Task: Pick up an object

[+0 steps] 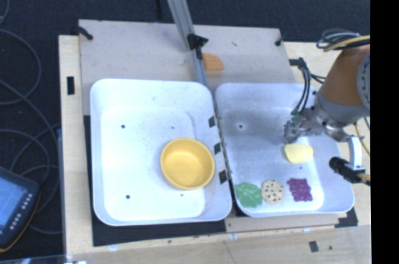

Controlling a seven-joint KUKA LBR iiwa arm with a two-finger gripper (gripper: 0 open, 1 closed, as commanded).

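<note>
Yellow is what you want to watch here. That pale yellow block (298, 153) sits in the right bin (249, 107), toward its right side, and the gripper (298, 130) hangs just above it in the view, so close they nearly overlap. From this angle you can't tell whether it's spread or closed, or whether it touches the block at all. The block's long axis runs roughly left to right across the bin. If you're lining up a grab, it lies straight toward the near edge from the gripper, so I'd guess only a small nudge is needed. The green piece (249, 193), cookie (272, 191) and purple piece (300, 189) are lined up well clear along the near wall.
</note>
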